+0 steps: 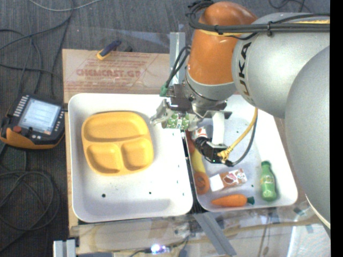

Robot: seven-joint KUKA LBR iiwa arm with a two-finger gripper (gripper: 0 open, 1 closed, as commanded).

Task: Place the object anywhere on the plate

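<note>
A yellow plate (118, 142) with three compartments lies in the left white bin (128, 202), toward its back left. My gripper (179, 121) hangs over the divide between the two bins, just right of the plate's rim. The orange-banded wrist above covers most of it. I see no object clearly held under it. Several toy foods lie in the right bin (284, 197): a green bottle (267, 182), a carrot (231, 201), a white and red packet (229, 179) and an orange round piece (201, 182).
The arm's grey body covers the back right of the right bin. A yellow cable (244, 138) loops below the wrist. A teach pendant (35, 121) sits left of the bench, and a cardboard sheet (115, 74) lies behind the left bin.
</note>
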